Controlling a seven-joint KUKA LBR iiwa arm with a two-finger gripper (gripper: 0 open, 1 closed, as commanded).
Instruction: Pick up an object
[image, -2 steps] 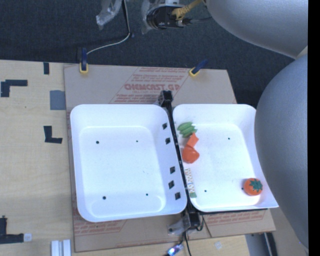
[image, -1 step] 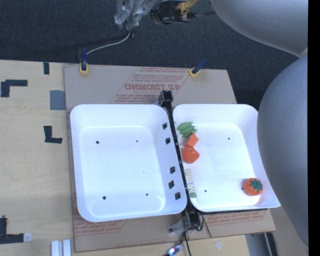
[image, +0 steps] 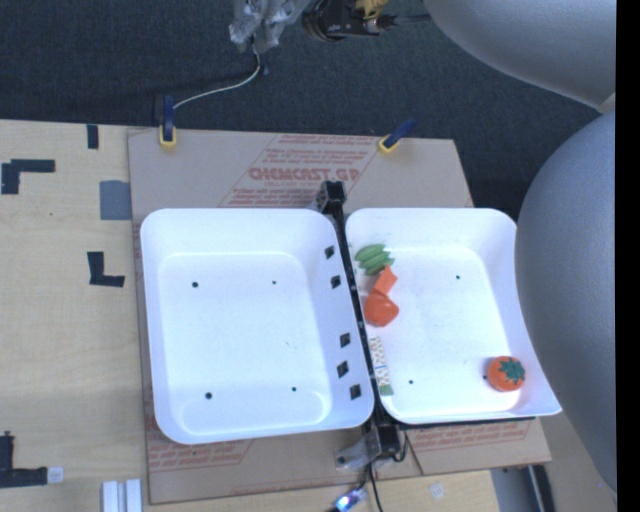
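1. Two white bins are seen side by side on a brown cardboard sheet (image: 300, 172), which is laid on the pale wooden table (image: 60, 340).
2. The sheet is pinned at its far edge by two blue-and-yellow clamps, one at the left corner (image: 166, 122) and one further right (image: 397, 135).
3. The left bin (image: 240, 330) is shown as bare white floor with four small dark dots.
4. In the right bin (image: 450, 320), the objects are found, and most are crowded against the dividing edge.
5. A green toy vegetable (image: 372, 257) is spotted near the far left of that bin, just beside the black divider.
6. Right below it, touching or nearly so, an orange carrot-shaped piece (image: 382, 300) is lying with its fat end toward the camera.
7. A small pale printed strip (image: 378, 362) is tucked along the same edge, nearer the camera (the print is too small to be read).
8. Well apart from these, a round orange fruit with a green top (image: 505, 373) is parked in the near right corner, close to the rim.
9. The grey arm (image: 585, 230) is seen curving up the right side and across the top.
10. The claw (image: 262, 30) is held far beyond the bins, above the dark floor at the top edge; whether it is open or closed cannot be told, and nothing can be made out in it.
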